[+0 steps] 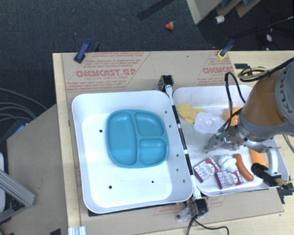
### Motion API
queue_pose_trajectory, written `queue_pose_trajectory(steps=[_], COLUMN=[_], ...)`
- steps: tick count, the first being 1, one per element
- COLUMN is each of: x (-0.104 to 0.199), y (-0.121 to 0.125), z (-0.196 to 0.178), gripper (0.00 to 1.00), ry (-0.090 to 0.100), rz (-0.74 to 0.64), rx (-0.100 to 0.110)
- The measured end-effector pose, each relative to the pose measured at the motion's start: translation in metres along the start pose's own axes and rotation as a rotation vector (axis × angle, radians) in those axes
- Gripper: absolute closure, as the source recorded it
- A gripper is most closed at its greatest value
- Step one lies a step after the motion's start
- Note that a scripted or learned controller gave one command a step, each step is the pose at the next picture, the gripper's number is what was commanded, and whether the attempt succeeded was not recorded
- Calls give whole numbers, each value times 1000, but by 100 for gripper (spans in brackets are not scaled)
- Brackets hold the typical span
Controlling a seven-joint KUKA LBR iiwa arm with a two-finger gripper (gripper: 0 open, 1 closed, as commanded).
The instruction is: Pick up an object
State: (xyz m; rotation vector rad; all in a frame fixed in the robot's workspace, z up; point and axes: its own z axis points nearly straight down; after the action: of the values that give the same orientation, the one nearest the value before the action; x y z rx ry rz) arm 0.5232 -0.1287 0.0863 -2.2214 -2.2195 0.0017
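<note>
The right bin (204,92) holds several small items. A yellow piece (185,111) and a clear plastic cup (206,122) lie at its far left. Two maroon packets (204,170) sit at the near left, beside a white lump (228,163) and a red sausage (242,166). An orange piece (258,157) rests by the right wall. My gripper (215,142) is low in the middle of this bin, just below the clear cup and above the packets. I see nothing held in it.
The left bin (89,141) carries a blue three-compartment plate (136,138). The grey and orange arm (268,109) covers the right bin's far right part. A black cable (228,94) loops over the bin's back edge.
</note>
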Motion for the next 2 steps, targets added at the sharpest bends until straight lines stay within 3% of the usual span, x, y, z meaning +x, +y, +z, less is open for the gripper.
queue_pose_trajectory(steps=[1, 2], x=[4, 5], y=[-45, -44], z=[2, -9], gripper=[0, 100], ry=[1, 1], rz=[0, 1], rx=[1, -4])
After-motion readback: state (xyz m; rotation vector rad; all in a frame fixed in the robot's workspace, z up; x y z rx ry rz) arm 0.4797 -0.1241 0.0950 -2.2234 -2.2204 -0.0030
